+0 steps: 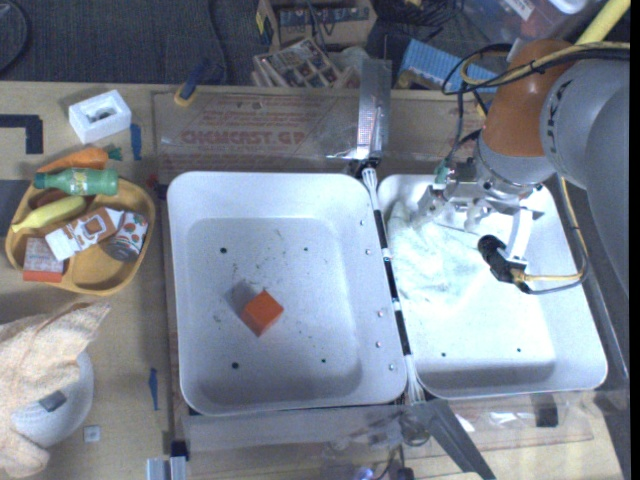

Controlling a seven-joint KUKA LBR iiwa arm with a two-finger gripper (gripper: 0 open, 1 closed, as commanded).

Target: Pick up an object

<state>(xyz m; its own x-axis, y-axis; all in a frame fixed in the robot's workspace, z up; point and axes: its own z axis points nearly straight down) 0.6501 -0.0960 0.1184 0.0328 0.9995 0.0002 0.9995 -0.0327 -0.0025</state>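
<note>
Bench (120, 448): wooden, bearing two shallow white bins side by side, with clutter along the left and far edges.

Arm (590, 88): grey with orange band, reached in from the right, wrist held over the far end of the right bin.

Left bin (200, 208): white, speckled with dark marks, held the one pickable thing.

Right bin (570, 358): white, floor scuffed near the far left corner, lay beneath the gripper.

Yellow bowl (100, 278): stood left of the left bin, well apart from the arm, filled with toy food and small packets.

Cloth (40, 368): pale, crumpled at the near left corner of the bench.

Gripper (462, 208): hung low over the far part of the right bin, pale metal against white; could not tell whether jaws stood wide or narrow, nothing seen between them.

White box (100, 115): small, on the bench beyond the bowl.

Orange block (263, 312): task's thing, small cube, lay tilted near the middle of the left bin, well apart from the gripper and across the bins' shared rims.

Risks, judged: closing where the gripper hung would likely catch nothing; crossing low could strike the rims between bins; a tilted cube could slip or be nudged aside if the descent landed off-centre.
</note>
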